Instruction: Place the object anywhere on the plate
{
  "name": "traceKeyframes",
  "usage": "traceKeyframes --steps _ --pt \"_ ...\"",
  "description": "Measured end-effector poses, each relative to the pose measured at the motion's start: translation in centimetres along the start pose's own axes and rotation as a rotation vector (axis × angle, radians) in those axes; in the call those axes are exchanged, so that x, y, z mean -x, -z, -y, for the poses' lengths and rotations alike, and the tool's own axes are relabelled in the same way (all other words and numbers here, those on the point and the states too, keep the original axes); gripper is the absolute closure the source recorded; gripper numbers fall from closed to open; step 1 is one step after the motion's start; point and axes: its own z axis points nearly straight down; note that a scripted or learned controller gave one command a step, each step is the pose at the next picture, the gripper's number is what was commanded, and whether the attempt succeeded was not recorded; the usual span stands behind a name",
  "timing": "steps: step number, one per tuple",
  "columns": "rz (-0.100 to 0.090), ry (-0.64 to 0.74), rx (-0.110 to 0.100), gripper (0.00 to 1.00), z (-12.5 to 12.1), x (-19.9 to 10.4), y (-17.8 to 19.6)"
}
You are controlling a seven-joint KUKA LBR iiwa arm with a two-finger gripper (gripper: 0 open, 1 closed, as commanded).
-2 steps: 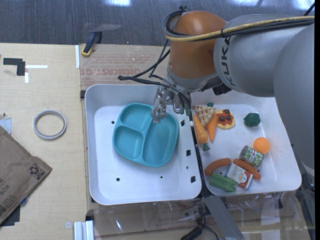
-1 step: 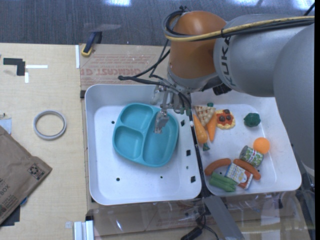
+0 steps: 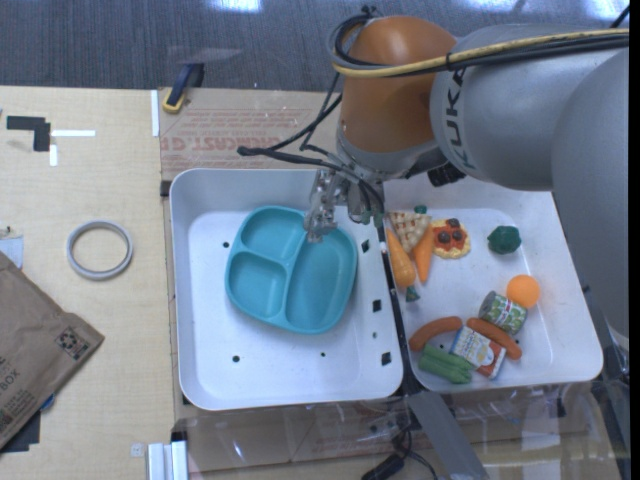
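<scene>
Camera view: gripper [image 3: 322, 218] hung over the upper right part of the teal plate [image 3: 290, 273], near its rim. Couldn't tell from here whether it was apart or together, the metal parts blurred into one another. Nothing visible clamped in it.

The plate was a three-compartment one, sitting in the left bin [image 3: 200, 368], directly under and left-below the gripper. No object lay on it.

All the toy food was right of the gripper, in the right bin [image 3: 580, 358]. Closest: a waffle piece [image 3: 408, 228] and a carrot [image 3: 423, 255], just right of it, with an orange stick-shaped piece [image 3: 401, 263] along the divider just below-right. Next out, a small pizza slice [image 3: 450, 239], then a dark green lump [image 3: 504, 238]. Further below-right: an orange ball [image 3: 522, 290] touching a green-labelled can [image 3: 503, 312], two sausages [image 3: 437, 330], a small carton [image 3: 472, 348], and a green vegetable [image 3: 443, 366], all clustered close together.

Well left of the gripper, on the bench: a tape ring [image 3: 100, 249] and a cardboard box corner [image 3: 35, 353].
</scene>
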Motion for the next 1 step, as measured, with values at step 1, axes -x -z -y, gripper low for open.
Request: traceKeyframes --steps 1 --pt "-0.003 0.125 -0.004 1.00 0.00 -0.46 11.45"
